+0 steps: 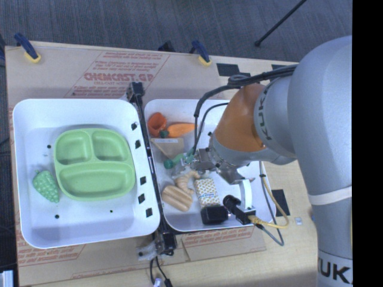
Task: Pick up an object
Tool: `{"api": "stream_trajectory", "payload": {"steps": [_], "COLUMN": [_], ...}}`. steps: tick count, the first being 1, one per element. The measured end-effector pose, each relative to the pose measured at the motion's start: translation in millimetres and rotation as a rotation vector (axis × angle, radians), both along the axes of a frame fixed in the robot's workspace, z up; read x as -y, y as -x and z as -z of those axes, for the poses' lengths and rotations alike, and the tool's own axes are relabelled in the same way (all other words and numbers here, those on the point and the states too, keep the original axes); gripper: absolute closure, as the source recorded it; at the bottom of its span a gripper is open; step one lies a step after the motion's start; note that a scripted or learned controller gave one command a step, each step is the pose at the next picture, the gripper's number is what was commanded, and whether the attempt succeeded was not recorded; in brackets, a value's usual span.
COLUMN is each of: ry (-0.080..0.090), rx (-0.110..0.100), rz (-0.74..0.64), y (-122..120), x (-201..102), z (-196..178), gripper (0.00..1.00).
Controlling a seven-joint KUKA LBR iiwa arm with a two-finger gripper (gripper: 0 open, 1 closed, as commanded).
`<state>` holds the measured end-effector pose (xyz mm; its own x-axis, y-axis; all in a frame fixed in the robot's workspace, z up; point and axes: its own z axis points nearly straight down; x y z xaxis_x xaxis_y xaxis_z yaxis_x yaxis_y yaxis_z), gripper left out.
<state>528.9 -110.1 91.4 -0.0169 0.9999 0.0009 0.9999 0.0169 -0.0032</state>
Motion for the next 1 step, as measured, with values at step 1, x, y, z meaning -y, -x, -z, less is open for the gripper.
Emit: {"api": "stream_trajectory", "payload": {"steps": [1], "ry": [0.0], "rx": [0.002], "rz": [-0.434], "y": [-9.9], "x": [12.5], "z": [-0.4], "gripper": [0.0]}}
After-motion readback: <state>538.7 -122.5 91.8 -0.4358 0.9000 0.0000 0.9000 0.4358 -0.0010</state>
